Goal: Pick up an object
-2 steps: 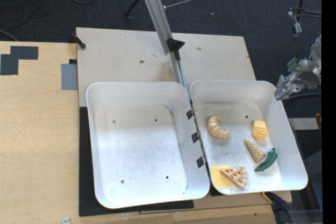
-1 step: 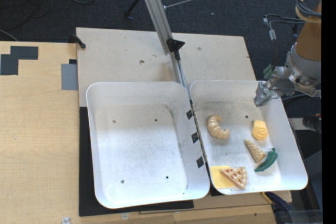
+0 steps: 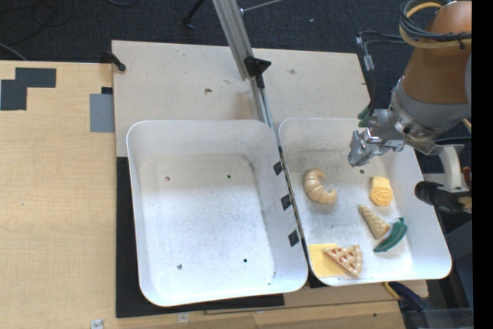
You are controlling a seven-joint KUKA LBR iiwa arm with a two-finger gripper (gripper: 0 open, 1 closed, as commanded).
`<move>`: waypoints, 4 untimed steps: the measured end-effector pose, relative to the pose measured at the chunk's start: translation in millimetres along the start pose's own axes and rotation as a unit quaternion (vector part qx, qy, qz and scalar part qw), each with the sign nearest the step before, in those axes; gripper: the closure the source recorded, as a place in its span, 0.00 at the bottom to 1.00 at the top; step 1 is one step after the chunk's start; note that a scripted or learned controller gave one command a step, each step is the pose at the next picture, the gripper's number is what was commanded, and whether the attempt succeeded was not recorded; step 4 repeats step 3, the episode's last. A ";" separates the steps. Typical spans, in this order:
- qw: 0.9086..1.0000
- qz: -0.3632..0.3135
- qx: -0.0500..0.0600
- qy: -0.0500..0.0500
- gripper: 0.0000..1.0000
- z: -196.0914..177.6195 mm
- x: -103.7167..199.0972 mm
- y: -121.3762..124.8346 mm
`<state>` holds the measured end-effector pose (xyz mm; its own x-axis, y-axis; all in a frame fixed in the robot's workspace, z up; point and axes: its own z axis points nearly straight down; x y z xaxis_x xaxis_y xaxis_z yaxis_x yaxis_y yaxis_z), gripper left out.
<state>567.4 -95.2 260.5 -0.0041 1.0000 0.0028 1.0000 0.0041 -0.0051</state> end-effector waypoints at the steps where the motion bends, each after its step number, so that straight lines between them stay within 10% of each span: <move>1: 1.000 0.000 0.000 0.000 1.00 13.9 57.2 4.2; 3: 1.000 0.000 0.000 0.000 1.00 8.8 156.5 -6.2; 4: 1.000 0.000 0.000 0.000 1.00 8.8 156.5 -6.2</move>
